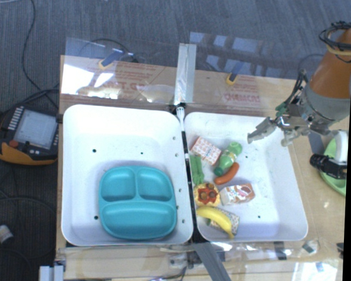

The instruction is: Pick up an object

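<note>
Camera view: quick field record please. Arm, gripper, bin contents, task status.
arm: grey KUKA arm with orange band, reaching in from the right
gripper: two-finger gripper above the right bin's upper right part, nothing seen between its fingers
left bin: shallow white bin with a teal sectioned plastic plate
right bin: shallow white bin with a yellow toy banana, red toy sausage, green toy bottle, checkered pink box
cluster: toys along the right bin's left side
task status: no object picked yet

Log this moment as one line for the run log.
gripper: open, above right bin, holding nothing | banana: near front wall | teal plate: left bin
</note>
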